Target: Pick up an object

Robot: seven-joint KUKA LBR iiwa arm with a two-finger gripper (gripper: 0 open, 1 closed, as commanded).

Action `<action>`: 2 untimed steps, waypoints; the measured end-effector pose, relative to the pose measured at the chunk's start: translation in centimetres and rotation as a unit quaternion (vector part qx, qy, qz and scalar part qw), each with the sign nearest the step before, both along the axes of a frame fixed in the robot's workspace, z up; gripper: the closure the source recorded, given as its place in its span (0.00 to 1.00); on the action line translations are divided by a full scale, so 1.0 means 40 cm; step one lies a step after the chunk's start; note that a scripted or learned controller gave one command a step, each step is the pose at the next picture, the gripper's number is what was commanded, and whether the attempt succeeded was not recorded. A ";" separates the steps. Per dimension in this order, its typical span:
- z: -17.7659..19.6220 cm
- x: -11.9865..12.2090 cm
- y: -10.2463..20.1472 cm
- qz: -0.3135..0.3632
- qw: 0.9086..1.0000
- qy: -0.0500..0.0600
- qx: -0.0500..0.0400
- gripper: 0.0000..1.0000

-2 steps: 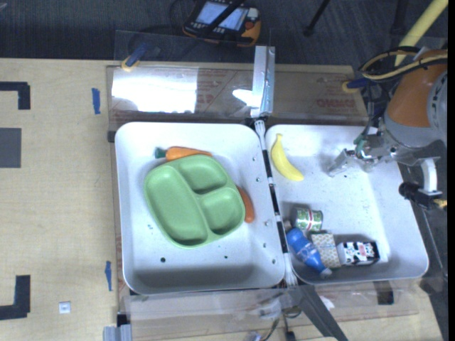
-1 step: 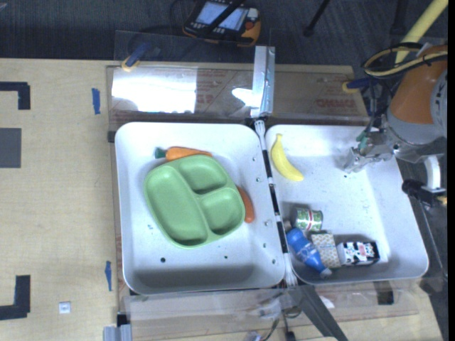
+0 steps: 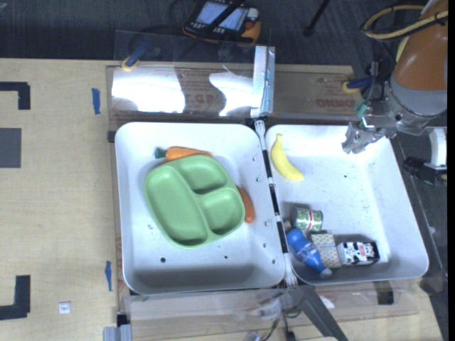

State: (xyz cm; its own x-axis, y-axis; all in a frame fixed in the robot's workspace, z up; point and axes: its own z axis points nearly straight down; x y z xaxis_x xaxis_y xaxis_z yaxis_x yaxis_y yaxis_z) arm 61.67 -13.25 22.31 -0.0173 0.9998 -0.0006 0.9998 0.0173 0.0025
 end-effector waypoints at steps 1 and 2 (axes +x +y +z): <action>0.117 -0.140 0.089 -0.050 0.999 0.002 0.001 1.00; 0.175 -0.058 0.207 -0.089 0.996 0.000 0.000 1.00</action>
